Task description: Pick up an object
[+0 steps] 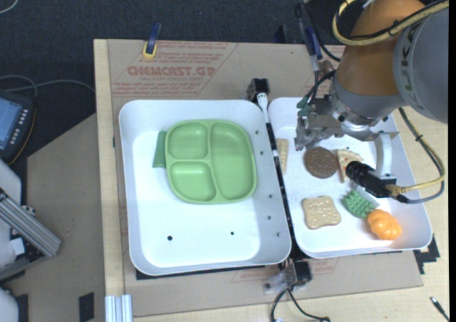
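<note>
my gripper (pixel 308 137): in right white bin (pixel 420 231), just beside round brown cookie (pixel 321 162) | open or closed: I cannot tell

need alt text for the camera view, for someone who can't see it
A grey and orange arm reaches in from the right, its end effector low over the right bin, just above a brown disc. That bin also holds a cracker, a green piece and an orange piece. The left bin holds a green divided plate.
</note>
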Tool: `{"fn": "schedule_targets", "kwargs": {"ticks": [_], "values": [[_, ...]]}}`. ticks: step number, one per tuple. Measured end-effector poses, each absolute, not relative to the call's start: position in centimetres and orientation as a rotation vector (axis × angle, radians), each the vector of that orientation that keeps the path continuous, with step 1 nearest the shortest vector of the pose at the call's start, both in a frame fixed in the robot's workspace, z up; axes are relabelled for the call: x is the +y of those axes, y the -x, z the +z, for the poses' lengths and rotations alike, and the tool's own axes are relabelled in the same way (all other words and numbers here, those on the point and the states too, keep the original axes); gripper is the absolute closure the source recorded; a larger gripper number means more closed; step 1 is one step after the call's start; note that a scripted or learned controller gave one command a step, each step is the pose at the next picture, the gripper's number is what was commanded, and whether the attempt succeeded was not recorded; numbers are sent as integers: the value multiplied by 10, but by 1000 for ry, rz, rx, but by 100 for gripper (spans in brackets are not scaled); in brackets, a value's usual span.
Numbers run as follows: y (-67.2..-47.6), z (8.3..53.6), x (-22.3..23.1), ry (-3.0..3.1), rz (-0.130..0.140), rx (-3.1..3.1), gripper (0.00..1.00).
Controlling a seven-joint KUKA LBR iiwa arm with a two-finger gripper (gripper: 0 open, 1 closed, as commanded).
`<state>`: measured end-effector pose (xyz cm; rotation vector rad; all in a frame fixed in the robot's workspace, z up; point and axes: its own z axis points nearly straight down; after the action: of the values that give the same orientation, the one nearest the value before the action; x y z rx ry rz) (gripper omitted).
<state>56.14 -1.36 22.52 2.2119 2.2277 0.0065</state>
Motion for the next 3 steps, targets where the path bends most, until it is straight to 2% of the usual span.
{"fn": "schedule_targets", "kwargs": {"ticks": [1,2,3], "values": [[-577,234,33,-2213,5,2227,100],[-589,231,45,-2217,3,2222,100],[-573,217,46,-2226,-5,2222,100]]}}
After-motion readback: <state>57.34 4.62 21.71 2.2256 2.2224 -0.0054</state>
